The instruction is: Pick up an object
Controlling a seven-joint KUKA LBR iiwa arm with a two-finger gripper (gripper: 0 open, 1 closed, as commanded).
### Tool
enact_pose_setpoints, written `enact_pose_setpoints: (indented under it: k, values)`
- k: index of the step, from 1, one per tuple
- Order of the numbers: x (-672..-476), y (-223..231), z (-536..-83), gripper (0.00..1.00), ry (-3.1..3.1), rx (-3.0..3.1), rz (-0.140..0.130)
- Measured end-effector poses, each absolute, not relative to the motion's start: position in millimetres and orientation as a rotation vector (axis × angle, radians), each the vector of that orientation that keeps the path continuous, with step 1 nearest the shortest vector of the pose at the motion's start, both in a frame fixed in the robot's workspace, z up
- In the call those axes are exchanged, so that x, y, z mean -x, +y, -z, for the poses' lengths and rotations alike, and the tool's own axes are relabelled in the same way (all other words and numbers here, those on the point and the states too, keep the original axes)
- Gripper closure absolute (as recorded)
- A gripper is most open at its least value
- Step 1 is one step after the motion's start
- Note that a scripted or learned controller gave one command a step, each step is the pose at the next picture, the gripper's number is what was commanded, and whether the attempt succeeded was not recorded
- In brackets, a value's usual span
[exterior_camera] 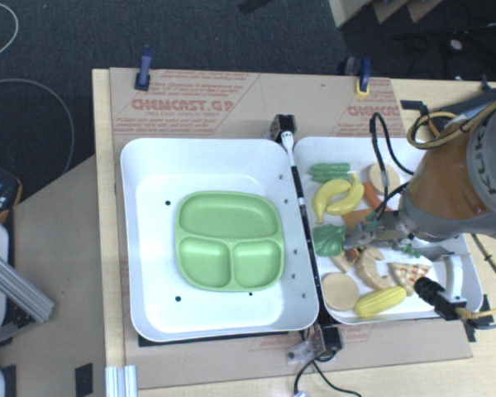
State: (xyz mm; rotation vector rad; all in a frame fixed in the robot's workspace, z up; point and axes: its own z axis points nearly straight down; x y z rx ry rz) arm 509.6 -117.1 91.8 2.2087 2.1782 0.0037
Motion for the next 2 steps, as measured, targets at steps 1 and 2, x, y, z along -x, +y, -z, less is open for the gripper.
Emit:
enact_pose_setpoints:
  k: [1,2]
  values:
    - [-482.9,-133.9,-89.0,0.00,2.209,-2.218,-0.012]
    - [-482.4,-127.3,-88.3,0.00,2.210,-2.216,-0.006]
